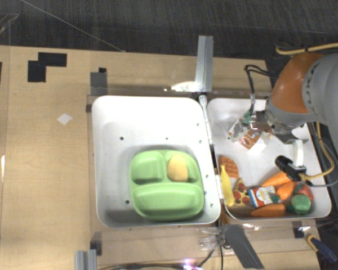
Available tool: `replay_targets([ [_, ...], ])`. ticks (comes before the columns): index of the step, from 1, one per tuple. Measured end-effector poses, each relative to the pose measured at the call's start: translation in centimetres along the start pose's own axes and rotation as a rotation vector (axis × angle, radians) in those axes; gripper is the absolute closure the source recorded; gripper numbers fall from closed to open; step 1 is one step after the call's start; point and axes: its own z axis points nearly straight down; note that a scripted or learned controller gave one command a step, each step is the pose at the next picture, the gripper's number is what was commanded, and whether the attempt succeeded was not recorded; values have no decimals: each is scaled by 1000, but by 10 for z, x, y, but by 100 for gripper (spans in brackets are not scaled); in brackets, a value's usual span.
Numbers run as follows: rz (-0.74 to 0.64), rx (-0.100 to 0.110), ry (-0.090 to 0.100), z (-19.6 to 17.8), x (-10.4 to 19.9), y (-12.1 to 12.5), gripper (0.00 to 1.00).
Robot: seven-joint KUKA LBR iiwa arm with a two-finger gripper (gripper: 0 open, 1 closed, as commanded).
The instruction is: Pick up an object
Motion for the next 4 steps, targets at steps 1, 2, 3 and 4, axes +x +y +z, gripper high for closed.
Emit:
replay_targets([
  [1,-3,1,-3,0,2,5,0],
  [2,-22,-13,-6,-2,14,-21,0],
  [3,199,32,6,2,-4,41,0],
  [4,182,39,6,21,13,44,0],
])
